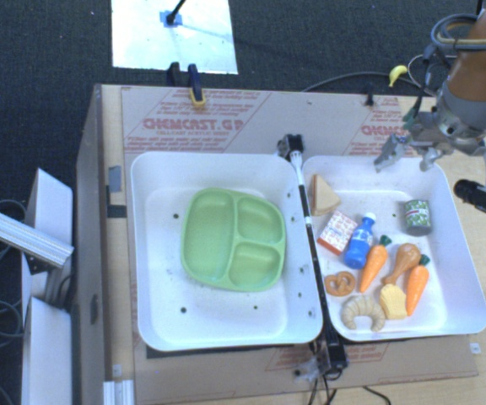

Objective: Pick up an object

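Objects for picking lie in the right bin, beside the left bin with its green plate. In the right bin: croissant, two carrots, bottle, can. The pincer hangs released above that bin's far edge, grasping nothing.

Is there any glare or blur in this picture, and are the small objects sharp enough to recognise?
Camera view: glare whitens the sheet on the floor; the gripper looks slightly soft; the green plate and the blue bottle are readable, though fine label text is not.
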`<state>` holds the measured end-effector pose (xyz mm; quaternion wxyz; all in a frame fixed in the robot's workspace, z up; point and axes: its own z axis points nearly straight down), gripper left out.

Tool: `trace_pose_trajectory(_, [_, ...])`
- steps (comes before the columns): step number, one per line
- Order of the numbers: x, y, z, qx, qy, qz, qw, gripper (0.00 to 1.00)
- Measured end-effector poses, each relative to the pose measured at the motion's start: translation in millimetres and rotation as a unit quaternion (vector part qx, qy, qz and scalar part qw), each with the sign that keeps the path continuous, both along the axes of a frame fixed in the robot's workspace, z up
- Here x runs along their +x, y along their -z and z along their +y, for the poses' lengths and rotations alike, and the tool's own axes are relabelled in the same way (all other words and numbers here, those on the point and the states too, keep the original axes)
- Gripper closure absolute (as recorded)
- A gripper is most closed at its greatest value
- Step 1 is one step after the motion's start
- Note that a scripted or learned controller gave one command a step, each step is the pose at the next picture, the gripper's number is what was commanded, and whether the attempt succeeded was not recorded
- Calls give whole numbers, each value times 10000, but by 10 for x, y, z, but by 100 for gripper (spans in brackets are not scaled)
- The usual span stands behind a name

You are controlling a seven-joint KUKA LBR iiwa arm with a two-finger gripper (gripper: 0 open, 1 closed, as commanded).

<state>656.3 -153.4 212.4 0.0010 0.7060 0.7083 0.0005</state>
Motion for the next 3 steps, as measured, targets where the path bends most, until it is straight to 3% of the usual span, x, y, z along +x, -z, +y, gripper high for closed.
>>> trace_pose_trajectory(1, [-183,1282,-449,-2,8,3,10000,0])
trace_pose_trajectory(2, [136,543,-531,-7,-5,-20,10000,0])
trace_pose_trajectory(3, [-426,689,-149,2,3,5,10000,0])
